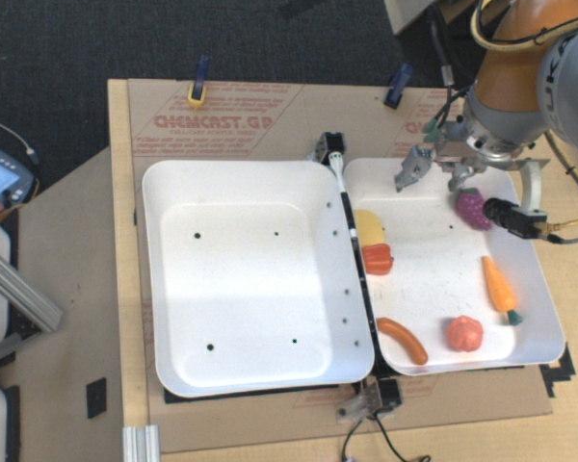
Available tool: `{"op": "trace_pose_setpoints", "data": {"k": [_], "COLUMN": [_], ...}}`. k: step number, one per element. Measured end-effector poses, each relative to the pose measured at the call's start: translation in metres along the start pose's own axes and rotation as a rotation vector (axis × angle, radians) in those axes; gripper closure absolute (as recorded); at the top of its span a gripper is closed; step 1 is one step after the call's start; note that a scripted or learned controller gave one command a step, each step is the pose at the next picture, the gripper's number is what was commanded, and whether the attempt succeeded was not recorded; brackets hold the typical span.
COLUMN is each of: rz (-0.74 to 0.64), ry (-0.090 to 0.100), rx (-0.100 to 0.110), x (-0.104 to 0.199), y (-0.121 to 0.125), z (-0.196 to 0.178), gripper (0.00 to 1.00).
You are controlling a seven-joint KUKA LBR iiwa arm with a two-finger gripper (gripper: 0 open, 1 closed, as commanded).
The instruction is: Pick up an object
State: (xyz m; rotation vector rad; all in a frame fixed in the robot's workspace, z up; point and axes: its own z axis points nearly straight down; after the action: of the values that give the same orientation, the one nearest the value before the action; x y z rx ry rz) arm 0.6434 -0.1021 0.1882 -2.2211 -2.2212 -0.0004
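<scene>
— Where's the arm from up here?

— It leans in from the right, orange band high, wrist dropped over the far end of the right bin (pixel 549 327). The gripper (pixel 436 174) hangs just above the bin's back rim, its two grey fingers splayed apart, with bare white bin showing between them. It has hold of nothing.

— And the things to pick?

— All in the right bin. A purple grape bunch (pixel 472 208) lies just beside the right-hand finger, not between the two. A yellow block (pixel 368 226) and a red pepper-like piece (pixel 377 258) sit touching each other against the divider, nearer us than the gripper. An orange carrot (pixel 499 288), a red tomato-like ball (pixel 464 333) and a sausage (pixel 403 340) lie well apart from it along the near side.

— Anything hard to make out?

— A black part on the wrist covers the grapes' right edge, and the arm's upper part is cut off at the frame. The left bin (pixel 164 258) sits alongside.
</scene>
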Motion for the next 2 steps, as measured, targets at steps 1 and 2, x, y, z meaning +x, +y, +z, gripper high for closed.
{"op": "trace_pose_setpoints", "data": {"k": [1, 2], "rz": [-0.001, -0.002], "ry": [-0.007, -0.005], "rx": [-0.023, -0.007], "x": [-0.0261, -0.0242], "y": [0.0249, 0.0242], "z": [-0.2237, -0.2234], "gripper": [0.0, 1.0]}}
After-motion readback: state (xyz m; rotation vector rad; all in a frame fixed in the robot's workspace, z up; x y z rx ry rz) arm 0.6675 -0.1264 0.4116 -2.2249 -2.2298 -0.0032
